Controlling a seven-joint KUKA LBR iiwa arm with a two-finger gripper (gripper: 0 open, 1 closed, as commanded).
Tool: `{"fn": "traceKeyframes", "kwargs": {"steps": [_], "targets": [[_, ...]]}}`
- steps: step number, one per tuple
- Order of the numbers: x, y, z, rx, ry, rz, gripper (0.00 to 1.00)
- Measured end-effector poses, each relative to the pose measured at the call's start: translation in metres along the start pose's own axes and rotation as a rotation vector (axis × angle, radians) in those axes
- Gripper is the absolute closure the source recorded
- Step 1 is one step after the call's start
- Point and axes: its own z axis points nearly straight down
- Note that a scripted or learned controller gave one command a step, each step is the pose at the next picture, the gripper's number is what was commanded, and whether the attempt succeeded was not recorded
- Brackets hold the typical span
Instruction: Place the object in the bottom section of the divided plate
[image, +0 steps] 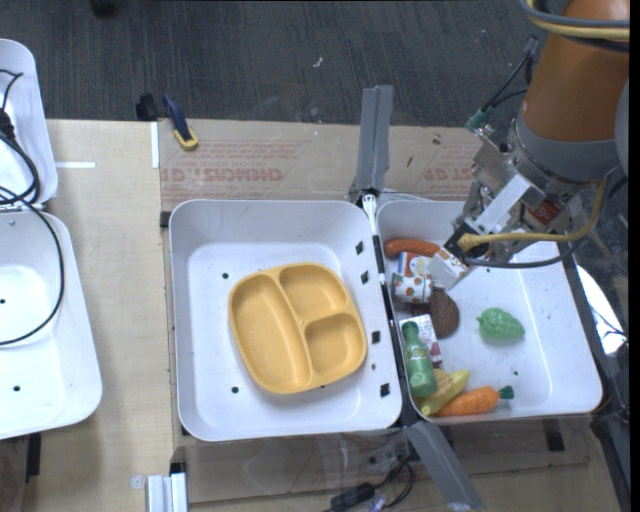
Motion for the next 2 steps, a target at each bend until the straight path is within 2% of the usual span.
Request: {"fn": "traceKeyframes", "kwargs": {"steps": [1, 2], "targets": [[0.040, -0.024, 0.135, 0.000, 0.001, -0.143, 1.00], [0.089, -0.073, 0.116, -0.003, 0.002, -0.315, 1.00]]}}
